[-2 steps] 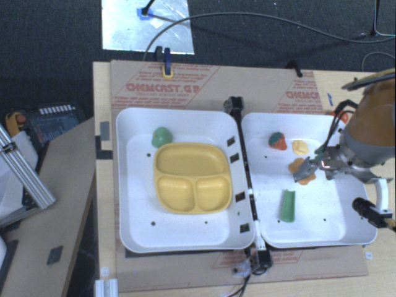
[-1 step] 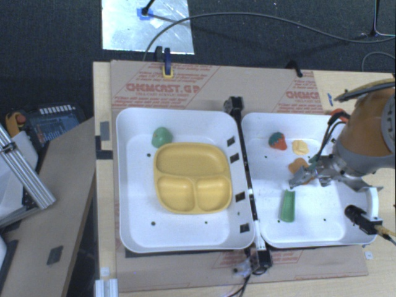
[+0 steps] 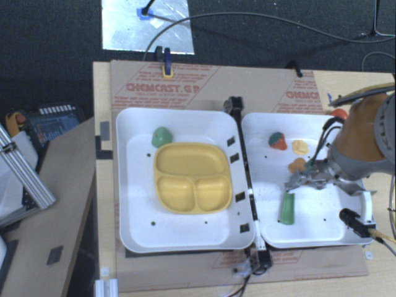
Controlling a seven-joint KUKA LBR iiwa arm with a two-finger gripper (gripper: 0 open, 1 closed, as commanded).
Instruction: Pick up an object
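I'm logging: gripper (image 3: 296,182) hovering, grip state unclear; green stick (image 3: 287,208) lying just below, long axis upright

So the pickable stuff is split between the two bins. Right bin (image 3: 309,231) has a green stick-shaped piece (image 3: 287,208) lying flat near the middle, roughly upright in the view and tilted a bit. Up toward the far side there's a small red and green item (image 3: 277,140) — looks like toy food — with a pale yellow piece (image 3: 300,146) just beside it and a small orange piece (image 3: 297,164) a little nearer. Left bin (image 3: 133,228) holds a yellow three-compartment tray (image 3: 191,177), lying flat — a round green object (image 3: 162,136) sits at its far left corner.
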